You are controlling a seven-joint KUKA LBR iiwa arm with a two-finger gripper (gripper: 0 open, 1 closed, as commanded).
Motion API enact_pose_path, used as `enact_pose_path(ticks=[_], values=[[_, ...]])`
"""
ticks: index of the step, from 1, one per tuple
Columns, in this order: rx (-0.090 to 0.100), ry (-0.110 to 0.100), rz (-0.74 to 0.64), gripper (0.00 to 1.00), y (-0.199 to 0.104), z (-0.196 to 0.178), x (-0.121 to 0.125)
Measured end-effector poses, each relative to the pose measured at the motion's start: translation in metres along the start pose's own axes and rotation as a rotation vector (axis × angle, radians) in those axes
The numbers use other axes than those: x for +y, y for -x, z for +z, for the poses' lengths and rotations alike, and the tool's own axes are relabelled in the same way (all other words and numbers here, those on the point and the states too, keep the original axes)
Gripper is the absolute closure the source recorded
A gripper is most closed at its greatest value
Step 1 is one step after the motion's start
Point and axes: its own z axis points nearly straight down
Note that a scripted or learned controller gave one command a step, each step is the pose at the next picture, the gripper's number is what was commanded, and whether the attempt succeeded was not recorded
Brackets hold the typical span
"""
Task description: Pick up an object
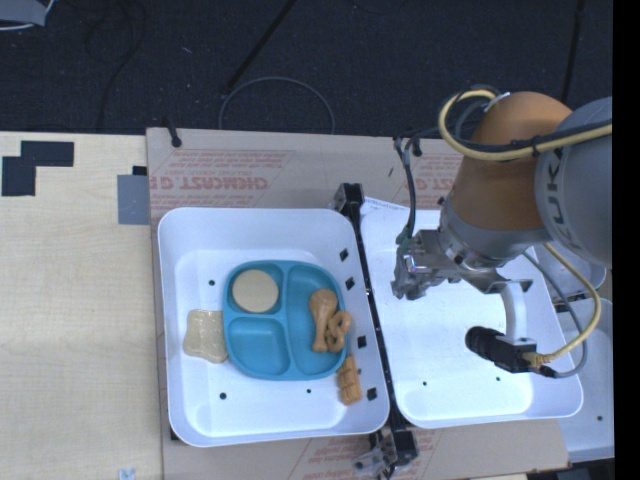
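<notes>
The left bin (200,230) holds a blue divided tray (262,360). A round tan disc (254,290) lies in the tray's upper left compartment, and a knobbly tan piece (327,319) in its right one. A pale beige piece (205,335) lies beside the tray's left edge. A small orange-brown piece (348,380) sits on the bin floor at the tray's lower right. My gripper (408,280) hangs over the left part of the right bin (450,400), close to the divider and apart from all these objects.
A black rail (365,308) runs between the two bins. A black cylindrical fitting with a yellow cable (499,349) hangs off the arm over the right bin's floor. Cardboard (250,173) lies under the bins, and dark floor is behind.
</notes>
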Motion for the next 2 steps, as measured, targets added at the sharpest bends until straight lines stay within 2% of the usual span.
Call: enact_pose_path(ticks=[1, 2], values=[[-0.001, -0.002, 0.001, 1.0, -0.05, 0.017, 0.013], [0.0, 0.0, 0.0, 1.0, -0.097, 0.019, 0.037]])
